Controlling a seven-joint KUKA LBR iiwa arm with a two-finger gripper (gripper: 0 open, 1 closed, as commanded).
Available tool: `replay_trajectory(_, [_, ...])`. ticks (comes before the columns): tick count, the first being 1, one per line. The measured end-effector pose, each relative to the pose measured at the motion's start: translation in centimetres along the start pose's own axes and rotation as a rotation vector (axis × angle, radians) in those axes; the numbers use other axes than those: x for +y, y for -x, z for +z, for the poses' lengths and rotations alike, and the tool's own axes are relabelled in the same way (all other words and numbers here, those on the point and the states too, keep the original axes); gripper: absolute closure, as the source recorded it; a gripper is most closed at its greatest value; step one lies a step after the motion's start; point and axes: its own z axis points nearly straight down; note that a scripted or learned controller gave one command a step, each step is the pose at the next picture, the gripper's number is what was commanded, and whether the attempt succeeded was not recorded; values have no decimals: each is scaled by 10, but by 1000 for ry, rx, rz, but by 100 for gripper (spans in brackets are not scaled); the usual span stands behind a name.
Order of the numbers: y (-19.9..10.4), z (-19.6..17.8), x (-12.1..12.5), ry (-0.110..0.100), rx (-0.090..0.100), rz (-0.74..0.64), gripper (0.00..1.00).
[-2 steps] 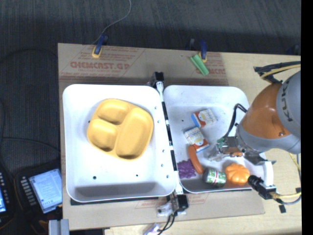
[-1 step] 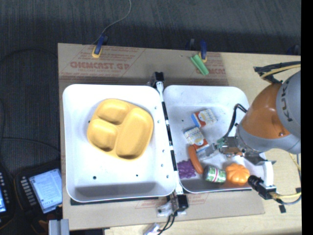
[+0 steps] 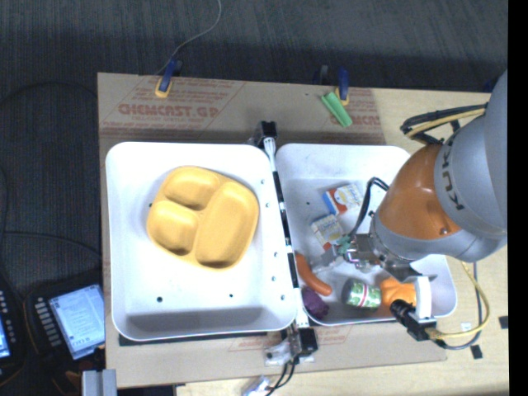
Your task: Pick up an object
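left bin (image 3: 124,221): white
tray in left bin (image 3: 204,215): yellow, plain
arm (image 3: 470,180): grey with an orange band
can in right bin (image 3: 361,294): green with white
sausage-shaped piece (image 3: 313,275): orange
clip on far edge (image 3: 337,109): green
bench (image 3: 247,110): tan, red lettering

You're looking at a robotics lab, grey and orange robot arm (image 3: 450,196) over two white bins (image 3: 124,246) on a cardboard-topped bench (image 3: 190,106), loose cables (image 3: 206,11), dark carpet (image 3: 66,31), small screen (image 3: 73,316) alongside.
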Motion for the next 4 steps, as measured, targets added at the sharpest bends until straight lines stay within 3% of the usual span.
replay_trajectory(1, [0, -11, 1, 2, 2, 0, 100])
replay_trajectory(2, [0, -10, 1, 1, 2, 0, 0])
replay_trajectory(3, [-3, 0, 1, -6, 2, 1, 0])
replay_trajectory(4, [-3, -10, 3, -2, 3, 2, 100])
